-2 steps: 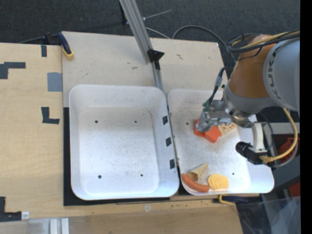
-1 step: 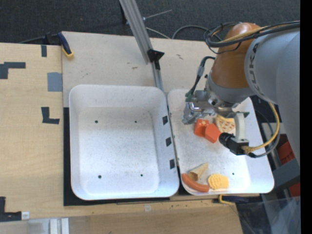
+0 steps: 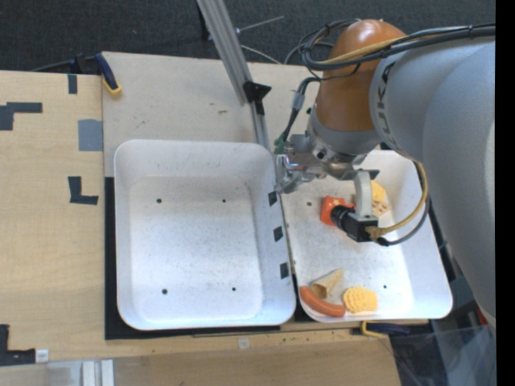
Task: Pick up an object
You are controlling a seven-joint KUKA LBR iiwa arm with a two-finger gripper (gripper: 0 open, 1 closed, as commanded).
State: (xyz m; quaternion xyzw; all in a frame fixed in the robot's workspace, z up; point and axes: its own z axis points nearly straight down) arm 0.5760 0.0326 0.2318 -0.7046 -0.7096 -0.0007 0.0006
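The grey arm's metal gripper (image 3: 288,177) (I cannot tell its grip) hangs mid-frame over the right white bin (image 3: 418,292), near 1 small orange-red toy (image 3: 331,210).

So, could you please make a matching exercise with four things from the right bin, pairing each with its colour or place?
Things:
1. waffle piece
2. cone
3. sausage
4. small round toy

Descriptions:
A. tan, just above the sausage
B. orange-red, under the arm's wrist
C. yellow, near the front rim of the right bin
D. long, orange-red, at the front left corner

Pairs: 1-C, 2-A, 3-D, 4-B
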